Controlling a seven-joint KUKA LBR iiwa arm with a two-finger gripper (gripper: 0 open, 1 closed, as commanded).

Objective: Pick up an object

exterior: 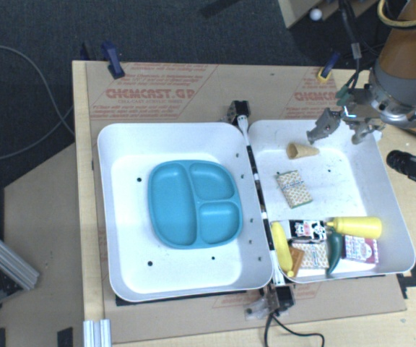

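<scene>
My gripper [340, 130] hangs over the back edge of the right bin [381, 176], its two fingers spread open with nothing between them. A small tan wedge [302, 150] lies just below and left of the left finger [322, 127]. A patterned packet [294, 189] rests mid-bin. Along the front of that bin are a yellow bottle [354, 227], a banana [281, 246], a green pepper [334, 251], a black-and-white card [308, 230] and a pink packet [360, 249].
The left bin [121, 157] holds a blue divided plate [196, 202]. A black clip [239, 111] sits at the back where the bins meet, and blue clamps [112, 58] grip the board's far edge. Bare bin floor lies right of the patterned packet.
</scene>
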